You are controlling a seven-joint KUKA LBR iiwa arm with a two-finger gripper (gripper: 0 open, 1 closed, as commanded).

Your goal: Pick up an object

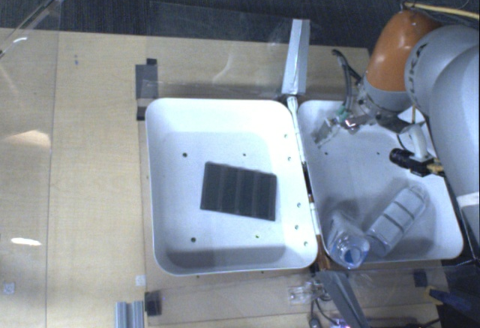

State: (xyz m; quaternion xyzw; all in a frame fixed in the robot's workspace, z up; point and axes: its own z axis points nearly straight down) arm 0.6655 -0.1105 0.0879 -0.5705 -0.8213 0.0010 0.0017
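A: Over the back-left corner of the right bin (450,248), gripper (330,130) hangs low near the divider. State of the fingers: cannot tell, the tip is a small blurred glint against white.

B: Anything between them?

A: Nothing visible. Nearest candidate is the clear plastic bottle (379,229), lying on its side toward the front of the same bin, cap end toward the front-left corner, well apart from the gripper.

B: Risks?

A: Judgement only. Bottle is transparent, ribbed and rounded: smooth thin wall, likely to roll or squirt out sideways if pinched off-centre, and may buckle under a hard squeeze. A descent at the present spot would meet bare bin floor. The gripper also sits close to the bin's rim and divider; a sideways move there could clip the wall.

B: Other bin?

A: Left bin (161,169) holds a dark flat ribbed slab (238,190), rectangular, matte, lying flush on the floor. Low profile, little edge to catch. Bins are glossy white, shallow, rounded corners, on a pale wood worktop (75,169).
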